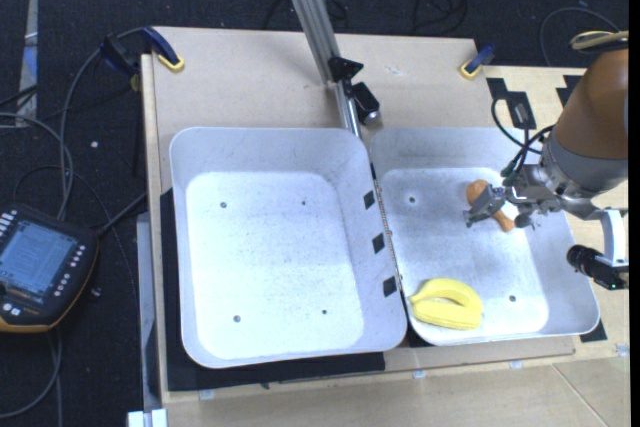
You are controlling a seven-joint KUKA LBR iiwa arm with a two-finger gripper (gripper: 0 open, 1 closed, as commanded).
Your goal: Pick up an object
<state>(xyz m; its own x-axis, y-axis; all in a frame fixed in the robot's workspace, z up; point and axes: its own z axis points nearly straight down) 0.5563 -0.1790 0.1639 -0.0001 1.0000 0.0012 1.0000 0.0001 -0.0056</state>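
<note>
A yellow banana (446, 304) lies near the front edge of the right bin (440, 165). A small orange object (481, 190) sits further back in that bin, partly covered by the gripper. My gripper (496, 209) hangs low over the right bin, right at the orange object, with another orange bit (508, 223) showing just below it. The view is too small to tell whether the orange object sits between the fingers.
The left bin (270, 245) lies beside the right one, sharing a raised middle rim. A slanted metal pole (315, 15) rises from the bench behind the bins. Clamps (165, 50) sit at the bench's back corners.
</note>
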